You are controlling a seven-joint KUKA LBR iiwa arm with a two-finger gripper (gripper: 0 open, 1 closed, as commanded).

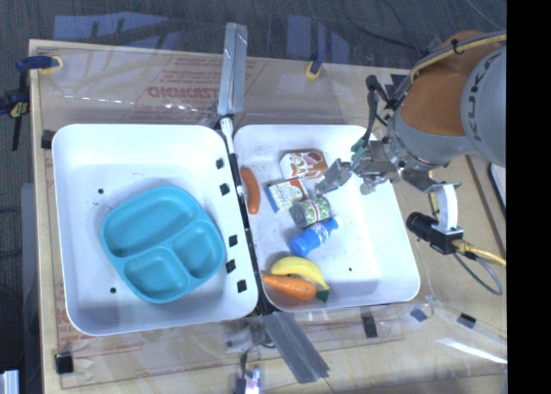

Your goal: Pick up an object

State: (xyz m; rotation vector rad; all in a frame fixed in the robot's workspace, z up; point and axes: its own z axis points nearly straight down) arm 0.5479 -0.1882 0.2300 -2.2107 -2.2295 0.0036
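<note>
The right bin holds a small pile of objects. A red and white carton lies at the back, with a white and blue packet in front of it. A grey-green can and a blue bottle lie in the middle. A sausage rests against the left wall. A banana and a carrot sit at the front. My gripper hangs low over the bin, just right of the carton and above the can; nothing visibly sits in it.
The left bin holds a blue divided plate. A divider ridge separates the two bins. The arm's orange band and a cable lie beyond the right bin's edge.
</note>
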